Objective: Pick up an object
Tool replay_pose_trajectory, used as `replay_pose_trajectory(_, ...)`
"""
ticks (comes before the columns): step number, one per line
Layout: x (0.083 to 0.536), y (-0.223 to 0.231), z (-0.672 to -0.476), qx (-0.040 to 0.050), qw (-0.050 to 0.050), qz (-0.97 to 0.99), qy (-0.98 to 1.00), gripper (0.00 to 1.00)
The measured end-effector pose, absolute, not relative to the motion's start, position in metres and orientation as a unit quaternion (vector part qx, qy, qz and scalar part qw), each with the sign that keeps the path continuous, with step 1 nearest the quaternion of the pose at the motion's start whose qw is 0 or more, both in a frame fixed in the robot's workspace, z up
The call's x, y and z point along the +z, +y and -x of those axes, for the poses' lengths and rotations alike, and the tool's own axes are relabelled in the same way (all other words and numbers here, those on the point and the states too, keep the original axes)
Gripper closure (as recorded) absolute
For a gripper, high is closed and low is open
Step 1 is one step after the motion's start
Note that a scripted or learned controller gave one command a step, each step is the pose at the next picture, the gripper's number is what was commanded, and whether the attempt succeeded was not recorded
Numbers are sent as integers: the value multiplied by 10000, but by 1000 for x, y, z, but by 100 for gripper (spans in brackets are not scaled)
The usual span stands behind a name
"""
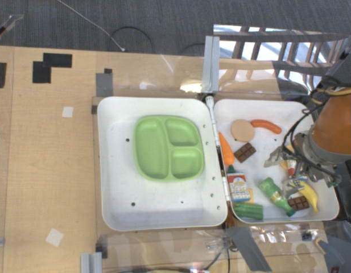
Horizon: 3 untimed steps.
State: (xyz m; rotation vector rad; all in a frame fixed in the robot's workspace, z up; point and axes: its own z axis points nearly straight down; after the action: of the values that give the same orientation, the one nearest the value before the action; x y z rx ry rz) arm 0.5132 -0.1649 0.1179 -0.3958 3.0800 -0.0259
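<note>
Starting at the left bin [115,209], a green divided plate [167,147] lies near its middle, three compartments facing up. The rest is placed against that plate. Just right of it, past the shared bin wall, an orange carrot [224,148] runs along the left edge of the right bin [260,108], its lower end meeting a small carton [239,186] with red and white print too small to read. Below the carton sits a dark green block [248,210]. Further right of the plate are a tan round disc [242,130], a brown chocolate bar [244,151] and a red-orange sausage [267,125] near the bin's top. Lower right lie a green packet [274,192], a second chocolate piece [298,203] and a yellow banana [309,197], crowded and overlapping. Farthest right, the arm [337,124] covers that side of the bin; the gripper [293,165] hangs above the banana cluster, and whether it is spread or closed, or has anything, cannot be told from the tangle of metal and cable
</note>
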Motion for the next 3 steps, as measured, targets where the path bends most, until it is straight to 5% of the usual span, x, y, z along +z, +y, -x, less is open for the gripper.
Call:
replay_pose_trajectory(1,91,-174,-511,-40,86,1772,9841,0)
replay_pose_trajectory(2,91,-114,-554,-30,95,2251,9743,0)
replay_pose_trajectory(3,88,-104,-650,-4,51,2288,9735,0)
